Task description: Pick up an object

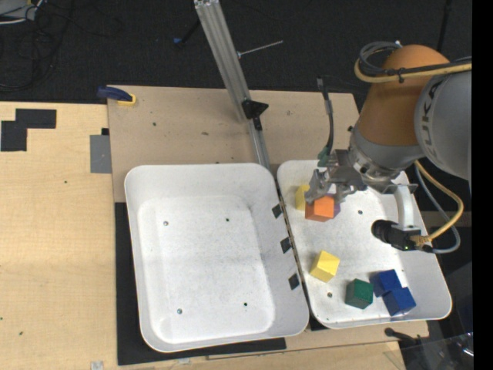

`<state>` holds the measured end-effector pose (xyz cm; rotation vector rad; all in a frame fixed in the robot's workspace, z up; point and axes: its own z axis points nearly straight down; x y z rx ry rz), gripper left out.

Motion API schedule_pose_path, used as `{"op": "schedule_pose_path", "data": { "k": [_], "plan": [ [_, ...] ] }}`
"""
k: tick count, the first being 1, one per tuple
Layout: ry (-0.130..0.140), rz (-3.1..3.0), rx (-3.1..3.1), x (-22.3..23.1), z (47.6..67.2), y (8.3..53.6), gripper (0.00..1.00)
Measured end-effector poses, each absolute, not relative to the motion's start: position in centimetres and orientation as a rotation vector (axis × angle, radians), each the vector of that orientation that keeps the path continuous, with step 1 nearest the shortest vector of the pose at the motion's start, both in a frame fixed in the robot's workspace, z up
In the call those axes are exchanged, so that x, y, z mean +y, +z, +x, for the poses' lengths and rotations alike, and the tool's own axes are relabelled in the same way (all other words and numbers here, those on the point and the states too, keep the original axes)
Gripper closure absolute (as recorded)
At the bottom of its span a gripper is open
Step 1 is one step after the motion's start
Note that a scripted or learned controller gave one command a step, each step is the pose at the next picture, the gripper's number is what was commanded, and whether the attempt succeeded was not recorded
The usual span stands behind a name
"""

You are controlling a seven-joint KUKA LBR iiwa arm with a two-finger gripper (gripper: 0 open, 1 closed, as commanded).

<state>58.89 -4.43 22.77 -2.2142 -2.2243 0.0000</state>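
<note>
Reaching down from the right, the arm (408,122) puts its gripper (327,187) low in the right bin (439,295), just above the orange block (323,207); whether it grips, I cannot tell. The yellow block (301,197) touches beside, probably crowding the pick.

Orange cube (323,208) near the back of the right bin (439,303), just beside a yellow block (302,197). Toward the front lie a yellow cube (325,266), a green cube (358,294) and two touching blue blocks (392,290).
</note>
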Motion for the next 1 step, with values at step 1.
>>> {"op": "schedule_pose_path", "data": {
  "k": [1],
  "plan": [
    [0.001,-2.215,-2.224,0.55,60.08,21.76,1.00]
  ]
}}
